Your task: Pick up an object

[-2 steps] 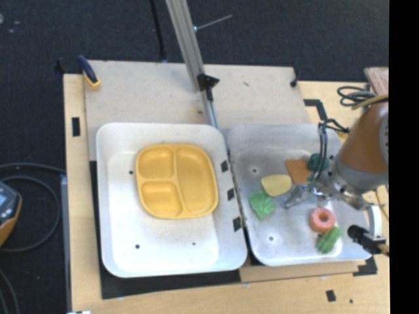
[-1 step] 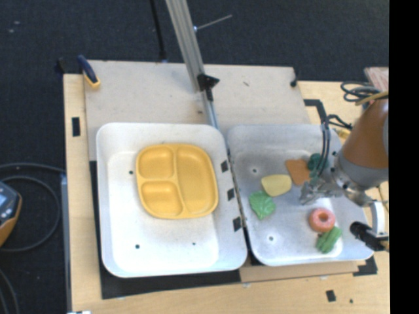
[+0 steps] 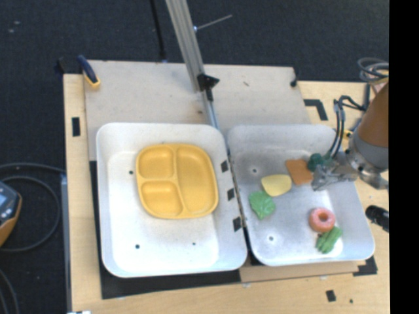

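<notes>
The right bin [image 3: 288, 139] holds several small objects. An orange-brown flat piece [image 3: 298, 171] lies near its middle, with a pale yellow piece [image 3: 277, 185] just left of it. A leafy green piece [image 3: 262, 205] sits lower left, a pink ring [image 3: 321, 219] lower right, and a green pod-shaped piece [image 3: 328, 240] below the ring. My gripper [image 3: 322, 176] hangs low over the bin's right half, just right of the orange-brown piece, with a small teal shape [image 3: 316, 161] at its upper side. I cannot see anything held in it.
The left bin [image 3: 118, 241] carries a yellow divided plate [image 3: 177, 180]. A slanted metal pole [image 3: 186, 38] rises behind the bins. The arm's orange band [image 3: 374, 123] sits at the right edge, with cables above it.
</notes>
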### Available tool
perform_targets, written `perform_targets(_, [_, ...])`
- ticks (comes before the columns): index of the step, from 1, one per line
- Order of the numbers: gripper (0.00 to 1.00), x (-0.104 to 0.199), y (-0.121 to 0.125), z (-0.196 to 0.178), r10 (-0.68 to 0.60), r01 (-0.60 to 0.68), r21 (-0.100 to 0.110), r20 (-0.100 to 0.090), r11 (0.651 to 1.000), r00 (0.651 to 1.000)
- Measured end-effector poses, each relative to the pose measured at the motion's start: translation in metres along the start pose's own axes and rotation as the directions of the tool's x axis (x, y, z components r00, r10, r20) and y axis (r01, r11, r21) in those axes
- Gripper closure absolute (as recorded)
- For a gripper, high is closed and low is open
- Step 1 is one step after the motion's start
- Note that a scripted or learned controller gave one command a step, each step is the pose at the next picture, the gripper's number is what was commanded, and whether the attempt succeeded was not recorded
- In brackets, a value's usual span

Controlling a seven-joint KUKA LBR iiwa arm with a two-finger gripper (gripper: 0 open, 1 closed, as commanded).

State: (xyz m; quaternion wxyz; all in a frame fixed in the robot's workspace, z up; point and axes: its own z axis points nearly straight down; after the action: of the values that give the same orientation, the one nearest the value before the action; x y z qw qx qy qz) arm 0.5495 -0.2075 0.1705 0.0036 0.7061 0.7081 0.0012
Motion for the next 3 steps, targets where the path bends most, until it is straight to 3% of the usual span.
perform_targets(1, [1.00,-0.002,0.002,-0.054,-0.001,0.001,-0.001,0.000,1.000,1.000])
perform_targets(3, [1.00,0.097,0.029,-0.058,-0.004,0.004,0.006,-0.004,1.000,1.000])
